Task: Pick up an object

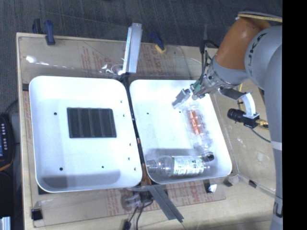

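My gripper (181, 99) hangs over the back part of the right bin (158, 123), reaching in from the right. Just below and to the right of it lies a clear plastic bottle with an orange label (195, 123), its length running toward the bin's front, its black cap (209, 156) at the near end. A second clear bottle with a white and green label (177, 165) lies on its side along the right bin's front wall. A dark grey ribbed rectangular block (91, 122) lies flat in the left bin (48, 157). Nothing shows between the gripper's tips.
A grey metal bar (132, 49) stands behind the seam between the bins. Blue clamps (49, 31) hold the bench's back edge. A black cable fitting (243, 117) sticks out beside the right bin's right wall.
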### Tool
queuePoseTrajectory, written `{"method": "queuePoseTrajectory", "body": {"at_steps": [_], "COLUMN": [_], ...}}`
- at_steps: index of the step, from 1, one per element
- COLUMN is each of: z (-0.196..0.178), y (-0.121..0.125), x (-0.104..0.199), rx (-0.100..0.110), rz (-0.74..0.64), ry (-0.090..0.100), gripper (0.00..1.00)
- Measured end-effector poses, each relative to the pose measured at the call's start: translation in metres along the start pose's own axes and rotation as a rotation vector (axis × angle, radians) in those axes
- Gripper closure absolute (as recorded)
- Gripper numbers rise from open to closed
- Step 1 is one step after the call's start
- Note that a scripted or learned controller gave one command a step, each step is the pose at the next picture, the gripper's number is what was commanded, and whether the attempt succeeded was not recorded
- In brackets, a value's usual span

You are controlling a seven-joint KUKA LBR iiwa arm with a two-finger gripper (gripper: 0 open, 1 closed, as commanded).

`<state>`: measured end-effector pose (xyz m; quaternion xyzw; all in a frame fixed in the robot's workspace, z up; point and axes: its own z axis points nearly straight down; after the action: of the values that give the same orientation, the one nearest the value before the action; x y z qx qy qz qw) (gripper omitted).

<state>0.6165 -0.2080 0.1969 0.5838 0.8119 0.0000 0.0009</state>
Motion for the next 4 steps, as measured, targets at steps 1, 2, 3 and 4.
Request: {"method": "queuePoseTrajectory", "body": {"at_steps": [1, 2, 3, 4], "z": [0.003, 0.003, 0.028, 0.009], "y": [-0.008, 0.005, -0.036, -0.027], "x": [0.003, -0.002, 0.011, 0.006], "rx": [0.005, -0.001, 0.002, 0.003], "rz": [-0.091, -0.213, -0.265, -0.094], "ry": [0.004, -0.001, 0.003, 0.001], "gripper": [0.0, 0.0, 0.0, 0.0]}}
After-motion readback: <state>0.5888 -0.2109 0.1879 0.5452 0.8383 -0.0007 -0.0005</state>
